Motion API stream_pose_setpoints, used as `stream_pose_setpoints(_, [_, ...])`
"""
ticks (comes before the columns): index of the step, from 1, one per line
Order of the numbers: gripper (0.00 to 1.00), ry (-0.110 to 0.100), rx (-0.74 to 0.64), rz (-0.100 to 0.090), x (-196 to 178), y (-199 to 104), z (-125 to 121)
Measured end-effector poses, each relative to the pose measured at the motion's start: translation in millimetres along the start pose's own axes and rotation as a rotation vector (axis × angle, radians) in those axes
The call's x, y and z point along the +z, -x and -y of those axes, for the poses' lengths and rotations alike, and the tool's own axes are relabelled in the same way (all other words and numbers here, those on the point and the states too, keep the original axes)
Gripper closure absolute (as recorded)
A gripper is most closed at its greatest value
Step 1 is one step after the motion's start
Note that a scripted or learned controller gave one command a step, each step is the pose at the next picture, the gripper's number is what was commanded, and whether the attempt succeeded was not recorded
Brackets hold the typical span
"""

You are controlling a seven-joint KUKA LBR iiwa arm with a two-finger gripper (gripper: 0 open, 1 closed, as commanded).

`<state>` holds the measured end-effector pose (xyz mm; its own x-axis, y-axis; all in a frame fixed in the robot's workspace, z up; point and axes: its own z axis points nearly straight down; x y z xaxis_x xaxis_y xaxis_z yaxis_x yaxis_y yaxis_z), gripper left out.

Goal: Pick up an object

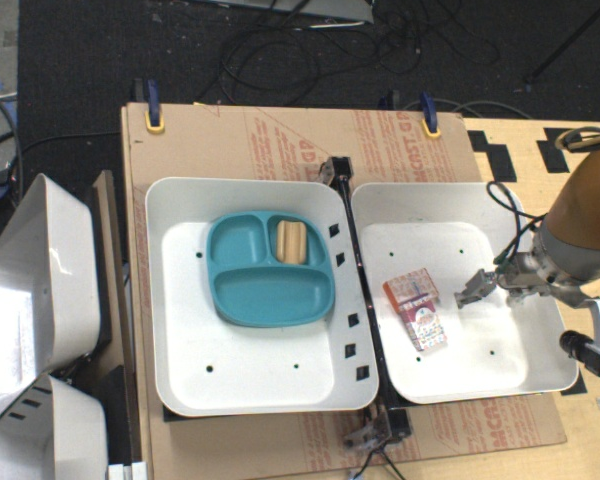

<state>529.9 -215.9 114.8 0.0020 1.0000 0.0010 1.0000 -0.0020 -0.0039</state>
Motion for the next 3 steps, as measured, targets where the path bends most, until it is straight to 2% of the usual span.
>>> stream_pose_setpoints(1, [1.0, 0.004, -0.001, 0.001, -12.6, -0.2, -1.3])
stream_pose_setpoints(2, [1.0, 0.009, -0.006, 0.003, -71.7, -8.8, -3.7])
stream_pose_setpoints(3, [1.0, 0.008, -0.006, 0.003, -106.9, -8.7, -4.7])
